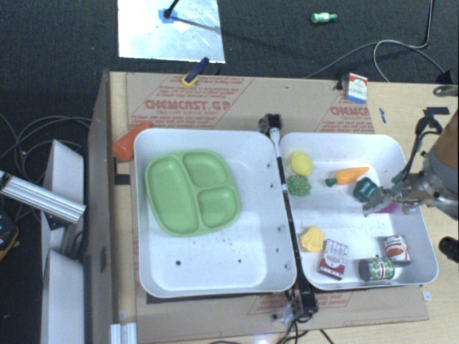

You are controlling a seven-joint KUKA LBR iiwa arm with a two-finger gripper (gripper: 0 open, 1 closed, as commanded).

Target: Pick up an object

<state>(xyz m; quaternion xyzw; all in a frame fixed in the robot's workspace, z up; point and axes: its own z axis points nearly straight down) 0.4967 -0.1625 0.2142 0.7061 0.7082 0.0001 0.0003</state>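
Objects for picking lie scattered in the right bin. Nearest the claw is a dark teal block, just up and left of the fingertips, close against them though whether they touch I cannot tell. A purple scrap shows right under the claw. Whether the claw is open, closed or gripping anything cannot be told from this slant.

An orange carrot lies beyond the teal block, toward the bin's far edge. A yellow lemon and a green broccoli piece sit near the bin's left wall, the broccoli just in front of the lemon. Along the near edge stand a yellow chunk, a red carton, a green can on its side and a red-and-white can near the right corner.

The left bin holds a green divided plate toward its far left corner. An orange thing lies on the bench outside that corner.
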